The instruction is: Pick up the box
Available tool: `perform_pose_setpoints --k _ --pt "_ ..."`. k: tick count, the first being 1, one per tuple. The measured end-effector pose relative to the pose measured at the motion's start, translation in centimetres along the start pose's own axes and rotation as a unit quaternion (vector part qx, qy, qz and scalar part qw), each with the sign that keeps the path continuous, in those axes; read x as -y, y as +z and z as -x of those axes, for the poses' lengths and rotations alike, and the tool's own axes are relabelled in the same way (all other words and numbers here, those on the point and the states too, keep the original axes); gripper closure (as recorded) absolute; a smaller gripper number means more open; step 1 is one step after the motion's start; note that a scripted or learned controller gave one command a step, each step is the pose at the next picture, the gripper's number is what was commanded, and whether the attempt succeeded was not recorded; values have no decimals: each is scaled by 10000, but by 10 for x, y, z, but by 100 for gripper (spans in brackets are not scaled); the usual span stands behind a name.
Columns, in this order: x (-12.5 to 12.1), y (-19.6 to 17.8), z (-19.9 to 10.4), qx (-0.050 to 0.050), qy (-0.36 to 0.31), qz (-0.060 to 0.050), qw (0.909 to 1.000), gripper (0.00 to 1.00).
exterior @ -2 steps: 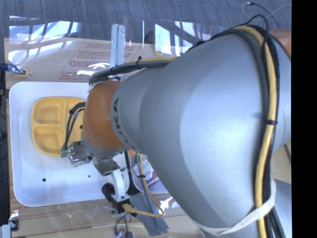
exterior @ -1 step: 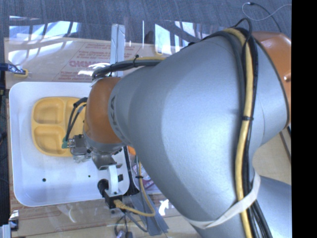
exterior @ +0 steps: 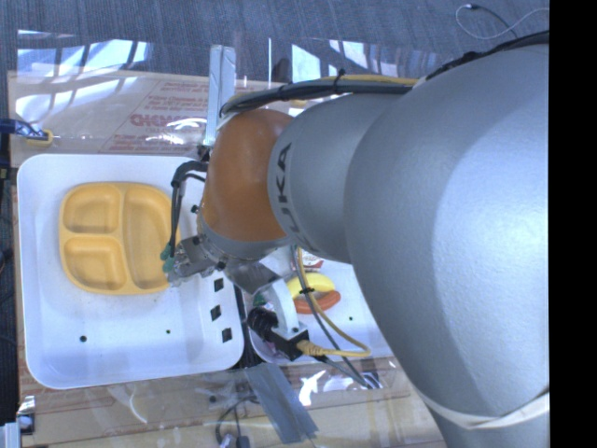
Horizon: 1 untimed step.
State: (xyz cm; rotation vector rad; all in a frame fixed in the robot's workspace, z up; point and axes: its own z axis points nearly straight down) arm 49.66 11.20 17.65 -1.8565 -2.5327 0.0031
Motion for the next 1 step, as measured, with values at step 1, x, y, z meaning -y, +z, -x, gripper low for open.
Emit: perform_pose_setpoints --k 1 --pt "-43 -16 33 -1 3121 -23 9501 100"
